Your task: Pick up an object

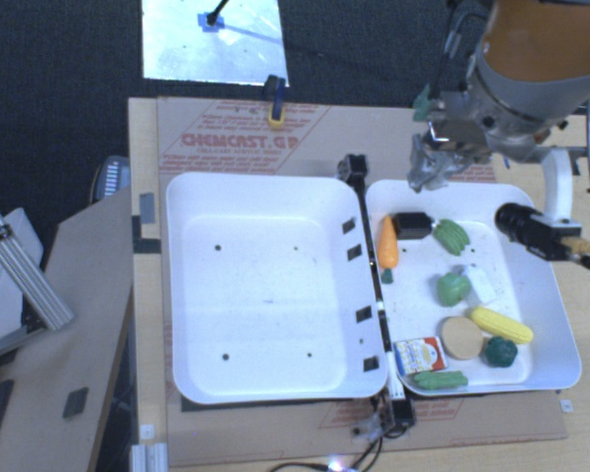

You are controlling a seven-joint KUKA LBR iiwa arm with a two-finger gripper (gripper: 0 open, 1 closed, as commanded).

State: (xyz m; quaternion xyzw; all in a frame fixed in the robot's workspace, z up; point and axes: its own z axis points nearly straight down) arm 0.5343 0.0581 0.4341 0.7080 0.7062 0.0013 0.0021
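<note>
Objects for picking are all gathered in the right bin (560, 347), while the left bin (265, 288) is seen beside it across the shared divider. The gripper (431, 173) hangs over the far rim of the right bin, and whether it is open or closed cannot be told; nothing is seen held in it. The black block (411, 226) lies just below and slightly left of the gripper in the view, nearest of all, with its long axis running left to right. The carrot (387, 242) is touching or just beside it on the left, long axis running toward the viewer. One of each is counted: black block, carrot, dark green ridged vegetable (451, 235), green pepper (452, 288), corn cob (502, 324), tan disc (462, 338), teal lump (501, 351), red-and-white packet (419, 354), cucumber (437, 381). A short descent is judged sufficient for the block.
</note>
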